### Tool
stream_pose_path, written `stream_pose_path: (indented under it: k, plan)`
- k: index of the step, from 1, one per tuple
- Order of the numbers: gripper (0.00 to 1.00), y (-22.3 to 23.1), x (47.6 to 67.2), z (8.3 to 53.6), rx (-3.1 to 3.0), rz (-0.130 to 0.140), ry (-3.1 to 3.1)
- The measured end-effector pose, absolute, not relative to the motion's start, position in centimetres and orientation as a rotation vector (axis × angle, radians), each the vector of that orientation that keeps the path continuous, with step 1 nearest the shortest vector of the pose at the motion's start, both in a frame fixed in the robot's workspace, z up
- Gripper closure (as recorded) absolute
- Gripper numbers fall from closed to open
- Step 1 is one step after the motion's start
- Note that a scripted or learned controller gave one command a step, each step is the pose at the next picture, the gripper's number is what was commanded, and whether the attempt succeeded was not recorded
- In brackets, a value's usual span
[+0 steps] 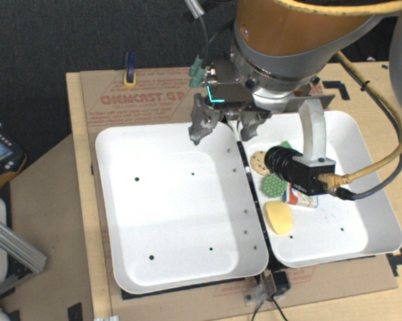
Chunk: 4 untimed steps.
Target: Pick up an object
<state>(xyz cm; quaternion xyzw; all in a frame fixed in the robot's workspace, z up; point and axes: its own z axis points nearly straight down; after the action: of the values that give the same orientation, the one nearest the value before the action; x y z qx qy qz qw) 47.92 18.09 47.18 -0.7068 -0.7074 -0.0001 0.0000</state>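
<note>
- The hand [227,122] hangs over the divider between the bins, fingers apart and holding nothing.
- Small things cluster in the right bin [371,244], at its four o'clock; the yellow piece [280,218] looks easiest.
- Centre over it before descending.

Both bins [171,227] are white with small dark dots. One holds a yellow piece [280,217], a green dotted piece [273,185] and a tan disc [258,162].
</note>
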Motion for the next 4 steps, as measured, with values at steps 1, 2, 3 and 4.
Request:
stream_pose_path:
  k: [1, 2, 3, 4]
  plan:
    - [1.0, 18.2, 48.0, 48.3, -2.22, -0.006, -2.225]
    - [0.0, 18.2, 48.0, 48.2, -2.22, -0.004, -2.224]
    - [1.0, 18.2, 48.0, 49.3, -2.22, -0.009, -2.227]
    - [0.0, 18.2, 48.0, 49.2, -2.22, -0.007, -2.226]
